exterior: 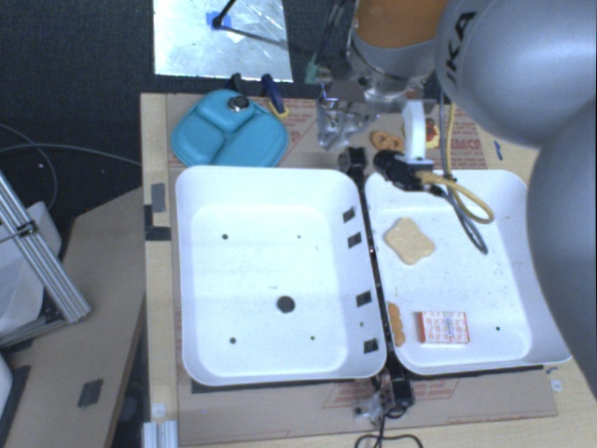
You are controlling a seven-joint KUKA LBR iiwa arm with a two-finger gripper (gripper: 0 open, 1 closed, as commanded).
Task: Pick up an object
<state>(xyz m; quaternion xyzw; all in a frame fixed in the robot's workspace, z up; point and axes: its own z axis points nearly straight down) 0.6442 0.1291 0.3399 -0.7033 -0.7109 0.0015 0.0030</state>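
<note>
Bench, cardboard-topped, standing on dark carpet; bears two shallow white bins side by side, the left bin [242,269] and the right bin [494,278].

Left bin: one small dark disc [285,304] near the middle of the floor, too small to identify.

Right bin: one pale tan slice [409,241], toast-like, lying flat towards the back. One red-and-white patterned packet [442,327], flat near the front. One orange-brown biscuit-like piece [395,324] against the wall shared with the left bin, just beside the packet.

Behind the bins: one blue lidded container [229,131] on the cardboard; one silvery sheet [221,21] on the carpet beyond.

Gripper [338,127]: hangs over the bench behind the bins, near the back end of the shared wall, apart from every item in either bin. Whether released or clenched: cannot tell at this sharpness. No item visibly carried.

Progress, as judged: pick not yet made; all candidates lie untouched on the bin floors. Left to do: choose one, bring the gripper over it, descend, close, lift. The tan slice lies nearest.
</note>
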